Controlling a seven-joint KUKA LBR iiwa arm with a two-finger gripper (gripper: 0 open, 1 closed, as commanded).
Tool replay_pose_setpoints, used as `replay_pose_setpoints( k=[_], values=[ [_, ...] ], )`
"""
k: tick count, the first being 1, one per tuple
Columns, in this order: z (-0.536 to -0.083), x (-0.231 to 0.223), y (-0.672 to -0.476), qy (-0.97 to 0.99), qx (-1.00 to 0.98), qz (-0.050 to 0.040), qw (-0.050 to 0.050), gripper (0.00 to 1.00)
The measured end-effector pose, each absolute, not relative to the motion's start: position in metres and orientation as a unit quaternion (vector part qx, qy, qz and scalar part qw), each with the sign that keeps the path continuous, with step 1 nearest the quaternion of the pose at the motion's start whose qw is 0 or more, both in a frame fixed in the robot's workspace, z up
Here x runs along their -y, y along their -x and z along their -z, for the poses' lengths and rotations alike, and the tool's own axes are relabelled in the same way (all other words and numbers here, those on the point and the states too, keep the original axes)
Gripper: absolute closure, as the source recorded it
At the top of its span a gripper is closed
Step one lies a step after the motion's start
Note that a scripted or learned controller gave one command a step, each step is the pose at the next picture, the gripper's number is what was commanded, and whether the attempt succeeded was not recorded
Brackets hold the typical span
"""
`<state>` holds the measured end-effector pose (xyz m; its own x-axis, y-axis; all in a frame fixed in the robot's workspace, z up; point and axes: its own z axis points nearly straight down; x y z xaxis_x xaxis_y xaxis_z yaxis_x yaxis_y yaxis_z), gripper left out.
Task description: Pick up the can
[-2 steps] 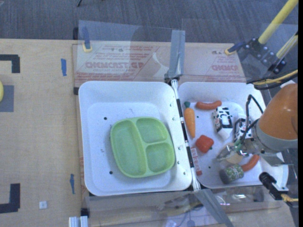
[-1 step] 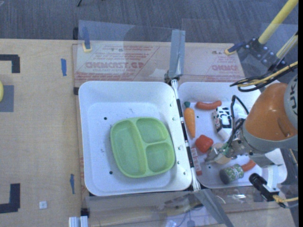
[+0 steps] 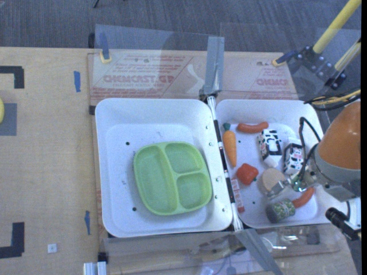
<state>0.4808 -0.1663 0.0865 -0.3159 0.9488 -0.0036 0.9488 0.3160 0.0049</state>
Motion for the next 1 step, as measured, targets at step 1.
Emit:
replay_pose_setpoints(
  k=[1],
  values=[
    [-0.0868, 0.1581, -0.4816, -0.463, -0.886, -0.0010, 0.003, 0.00]
  ],
)
